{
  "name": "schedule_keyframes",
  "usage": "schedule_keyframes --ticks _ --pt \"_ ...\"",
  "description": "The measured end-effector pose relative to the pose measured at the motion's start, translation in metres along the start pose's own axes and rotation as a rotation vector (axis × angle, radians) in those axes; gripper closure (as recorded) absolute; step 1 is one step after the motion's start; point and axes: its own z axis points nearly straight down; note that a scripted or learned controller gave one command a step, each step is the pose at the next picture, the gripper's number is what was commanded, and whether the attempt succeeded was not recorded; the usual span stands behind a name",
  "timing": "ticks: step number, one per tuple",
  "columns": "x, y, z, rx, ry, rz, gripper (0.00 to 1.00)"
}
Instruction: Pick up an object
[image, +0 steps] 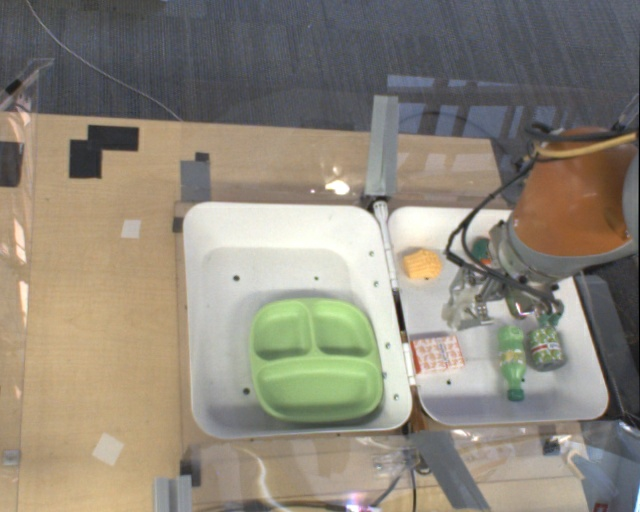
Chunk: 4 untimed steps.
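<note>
The right bin (590, 395) holds a yellow corn-like object (422, 264) near its far left, a flat red-and-white patterned packet (437, 353) at its left front, a green bottle (512, 360) lying towards the front, and a small dark jar with a green label (545, 346) beside it. My gripper (482, 303) hangs over the middle of this bin, between the corn and the bottle. Its metal fingers point down close to the bin floor, with nothing visibly between them. The orange band of the arm covers the bin's far right part.
The left bin (210, 240) holds a green divided tray (315, 358) at its front. A metal bar (380, 150) stands behind the bins, and the ridge between the bins (392, 290) runs just left of the corn. Wooden bench lies to the left.
</note>
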Motion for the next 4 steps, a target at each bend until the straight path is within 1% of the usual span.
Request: schedule_keyframes --ticks 1,2,3,4 --pt "0.007 0.028 0.001 0.000 0.002 0.510 1.00" --pt "0.021 0.096 -0.052 -0.002 -0.004 0.205 1.00" --pt "0.028 0.118 -0.050 -0.002 -0.002 -0.271 1.00" --pt "0.016 0.111 0.001 -0.003 0.001 -0.878 1.00"
